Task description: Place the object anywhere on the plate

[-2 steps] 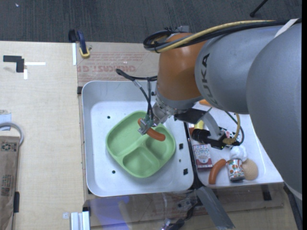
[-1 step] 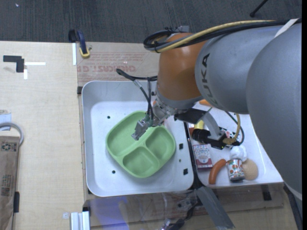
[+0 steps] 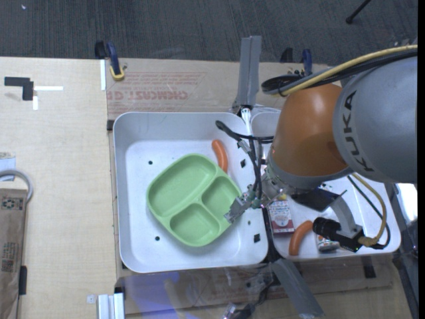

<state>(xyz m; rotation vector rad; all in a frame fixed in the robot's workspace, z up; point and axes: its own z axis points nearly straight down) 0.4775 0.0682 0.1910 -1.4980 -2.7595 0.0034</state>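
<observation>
A light green plate (image 3: pixel 189 198) with three compartments lies tilted in the left bin (image 3: pixel 133 178). An orange sausage-shaped object (image 3: pixel 220 155) rests on the bin floor just off the plate's upper right rim. My gripper (image 3: pixel 238 209) hangs low at the plate's right edge, over the rim of the small right compartment. I see nothing held in it. The orange-banded wrist (image 3: pixel 309 135) above it hides much of the right bin.
The right bin (image 3: pixel 392 241) holds a small red and white box (image 3: pixel 281 216), a second orange sausage-shaped object (image 3: pixel 300 236) and a dark cylindrical object (image 3: pixel 330 234). Cables loop over the divide between the bins. A brown bag (image 3: pixel 12 244) lies at the far left.
</observation>
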